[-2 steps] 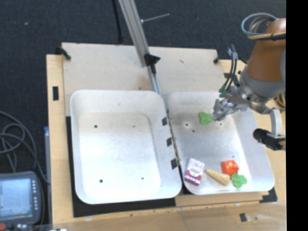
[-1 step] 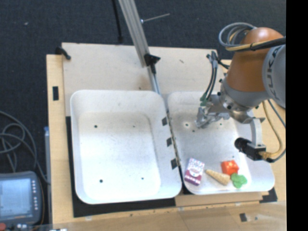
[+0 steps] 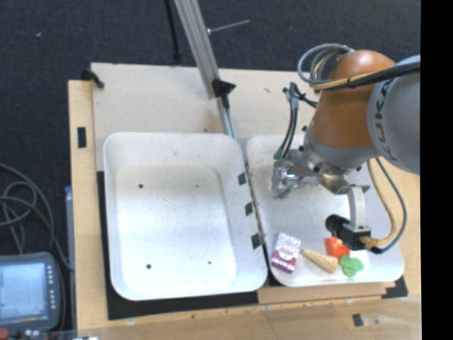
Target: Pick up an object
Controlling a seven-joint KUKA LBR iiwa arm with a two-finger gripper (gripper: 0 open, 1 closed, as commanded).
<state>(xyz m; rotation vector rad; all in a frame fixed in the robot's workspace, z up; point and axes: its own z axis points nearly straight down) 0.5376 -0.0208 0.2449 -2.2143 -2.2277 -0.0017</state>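
Arm: grey KUKA arm with its orange band, reaching in from the right over the right bin
Gripper: gripper low over the right bin's upper left part; open or closed cannot be made out
Objects: purple-and-white box, tan cone-shaped piece, orange piece and green piece, clustered at the right bin's near edge, apart from the gripper
Left bin: white left bin beside the right one

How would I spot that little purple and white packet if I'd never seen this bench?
Find the right-hand white bin, under the grey and orange arm. Along its near edge lies a row of small things. The purple and white packet is leftmost, boxy and patterned, beside a tan cone, an orange piece and a green piece.
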